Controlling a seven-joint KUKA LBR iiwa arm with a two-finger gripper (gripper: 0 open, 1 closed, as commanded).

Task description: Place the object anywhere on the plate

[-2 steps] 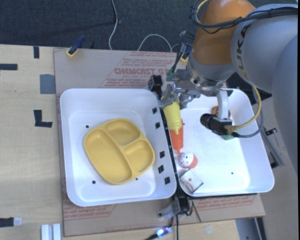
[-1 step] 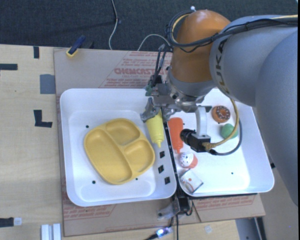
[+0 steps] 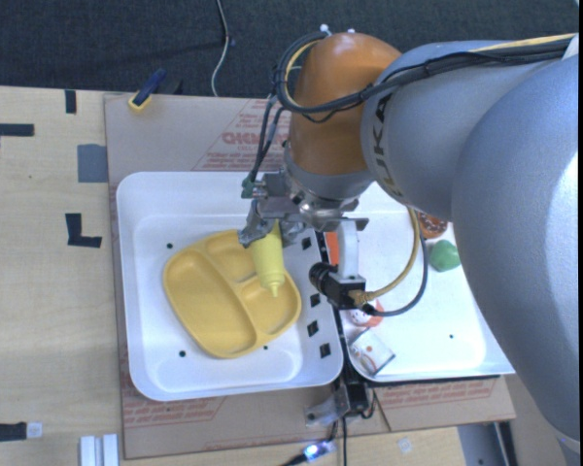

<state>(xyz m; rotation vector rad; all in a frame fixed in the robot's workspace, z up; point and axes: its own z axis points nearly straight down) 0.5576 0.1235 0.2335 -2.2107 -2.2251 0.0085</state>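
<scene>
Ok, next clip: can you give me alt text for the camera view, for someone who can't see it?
The gripper of a grey and orange arm hangs over a yellow divided plate in the left white bin, with a yellow bottle-shaped object at its tip, over the plate's right edge. The right bin holds a green object and other small items.

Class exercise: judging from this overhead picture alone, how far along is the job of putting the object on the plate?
Done: the arm has brought the yellow bottle over the yellow divided plate in the left bin. In hand: the gripper sits at the bottle's top end; its grip is hidden. Left: letting go and pulling clear, leaving the bottle on the plate.
</scene>
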